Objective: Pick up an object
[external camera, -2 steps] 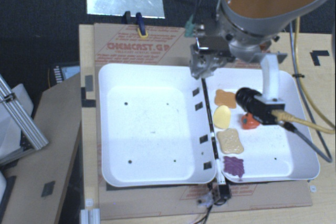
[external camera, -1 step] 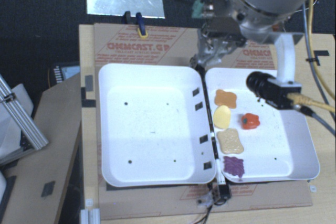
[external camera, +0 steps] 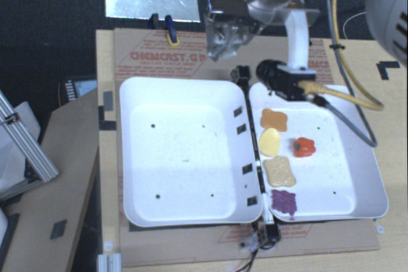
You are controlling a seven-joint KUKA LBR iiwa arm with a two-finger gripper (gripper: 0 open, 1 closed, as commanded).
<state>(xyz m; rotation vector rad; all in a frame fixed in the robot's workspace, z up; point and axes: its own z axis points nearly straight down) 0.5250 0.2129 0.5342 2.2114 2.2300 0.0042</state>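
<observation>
Two shallow white bins sit side by side on a brown board: the left bin (external camera: 182, 153) and the right bin (external camera: 338, 165), which carries five small items grouped along its left side. From far to near these are an orange piece (external camera: 274, 119), a pale yellow piece (external camera: 269, 141), a red-orange pepper-shaped piece (external camera: 304, 147) just to the right of the yellow one, a beige cracker-like piece (external camera: 280, 171) and a purple piece (external camera: 284, 202). The gripper (external camera: 220, 48) hangs above the board beyond the far edge of the bins, near the seam between them and well apart from all five items.
</observation>
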